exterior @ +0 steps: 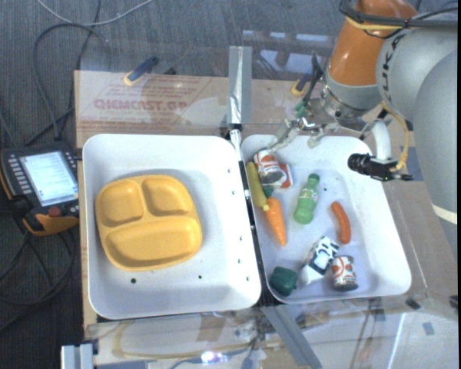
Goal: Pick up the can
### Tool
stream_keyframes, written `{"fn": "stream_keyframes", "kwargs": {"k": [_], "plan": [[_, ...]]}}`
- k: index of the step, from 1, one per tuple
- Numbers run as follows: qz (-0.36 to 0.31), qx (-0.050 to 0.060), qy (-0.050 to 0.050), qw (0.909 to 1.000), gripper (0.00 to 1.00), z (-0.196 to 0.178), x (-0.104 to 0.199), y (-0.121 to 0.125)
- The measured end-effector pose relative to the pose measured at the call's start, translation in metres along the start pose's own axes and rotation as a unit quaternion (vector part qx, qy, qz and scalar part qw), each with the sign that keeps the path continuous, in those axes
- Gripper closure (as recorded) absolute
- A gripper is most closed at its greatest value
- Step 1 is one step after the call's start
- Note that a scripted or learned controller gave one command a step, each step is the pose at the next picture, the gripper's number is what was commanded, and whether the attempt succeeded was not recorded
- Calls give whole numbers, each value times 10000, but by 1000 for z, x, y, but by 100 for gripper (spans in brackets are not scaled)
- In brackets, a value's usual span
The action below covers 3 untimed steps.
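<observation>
- Clearly, your pincer (280,135) hung open and empty, at the bin's (384,229) far rim.
- Just below its tips lay the can (270,167), tilted.
- You needed fingers straddling it, clear of the carrot (275,221).

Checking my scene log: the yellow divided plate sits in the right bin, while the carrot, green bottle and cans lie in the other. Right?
Not quite. The camera view shows the yellow divided plate in the left bin; the carrot, green bottle and cans lie in the right bin.
</observation>
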<state>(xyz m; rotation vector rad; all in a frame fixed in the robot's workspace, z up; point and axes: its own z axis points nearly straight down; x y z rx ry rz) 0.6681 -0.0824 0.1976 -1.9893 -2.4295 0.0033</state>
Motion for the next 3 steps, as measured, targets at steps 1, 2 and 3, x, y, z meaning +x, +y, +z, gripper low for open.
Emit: {"fn": "stream_keyframes", "kwargs": {"k": [1,2,3], "plan": [[64,-3,3,10000,0,14,60,12],[58,-1,12,10000,100,6,61,12],[-280,-13,-15,9996,100,-92,7,-49]]}}
